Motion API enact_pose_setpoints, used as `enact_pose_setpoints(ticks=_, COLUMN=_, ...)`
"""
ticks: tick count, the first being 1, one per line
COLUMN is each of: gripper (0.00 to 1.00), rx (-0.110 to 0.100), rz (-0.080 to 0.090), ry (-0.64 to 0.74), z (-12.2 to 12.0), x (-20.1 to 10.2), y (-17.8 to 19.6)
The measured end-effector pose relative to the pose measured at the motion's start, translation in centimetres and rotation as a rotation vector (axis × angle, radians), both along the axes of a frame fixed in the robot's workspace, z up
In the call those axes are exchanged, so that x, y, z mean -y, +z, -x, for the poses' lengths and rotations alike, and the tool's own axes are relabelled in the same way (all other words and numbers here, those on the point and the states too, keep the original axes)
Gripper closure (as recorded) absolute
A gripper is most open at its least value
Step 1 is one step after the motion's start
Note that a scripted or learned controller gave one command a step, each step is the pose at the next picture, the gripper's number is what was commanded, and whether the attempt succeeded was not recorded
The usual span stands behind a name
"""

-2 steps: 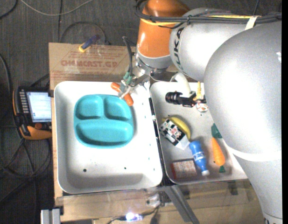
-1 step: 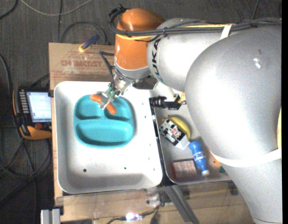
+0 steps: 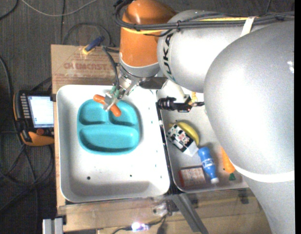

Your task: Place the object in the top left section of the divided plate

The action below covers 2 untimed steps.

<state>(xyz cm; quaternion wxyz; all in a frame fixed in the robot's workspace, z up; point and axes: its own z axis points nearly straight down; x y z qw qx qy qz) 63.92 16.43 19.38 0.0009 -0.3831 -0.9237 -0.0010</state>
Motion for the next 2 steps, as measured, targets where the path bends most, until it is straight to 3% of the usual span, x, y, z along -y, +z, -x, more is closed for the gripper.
enact_pose_setpoints(ticks=1, gripper=1.00, rx=-0.002, rz=0.002, ry=-0.195, z=-0.25, x=-2.36, y=-1.69)
enact_pose_setpoints(ticks=2, gripper=0.00, rx=-0.002, rz=0.002, ry=-0.195, z=-0.26, x=-2.35, y=-1.67)
